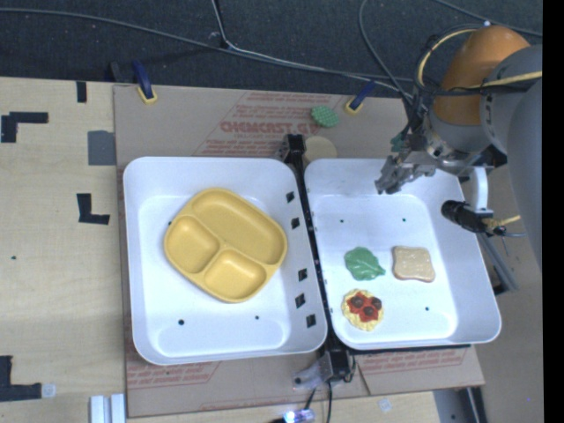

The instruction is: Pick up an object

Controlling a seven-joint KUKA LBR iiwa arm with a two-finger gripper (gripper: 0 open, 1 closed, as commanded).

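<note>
1. A light wooden tabletop (53, 263) carries two shallow white bins side by side.
2. The left bin (150, 324) holds a yellow divided plate (225, 243), tilted at an angle near its middle.
3. The right bin (458, 320), touching the left bin along a black seam, holds three toy foods near its front: a green leaf (363, 263), a tan bread slice (413, 263) just right of the leaf, and a small pizza (363, 309) just in front of the leaf.
4. The grey arm's jaws (392, 177) hang over the right bin's back edge, well behind the leaf, gripping nothing; whether they are open or closed cannot be made out.
</note>
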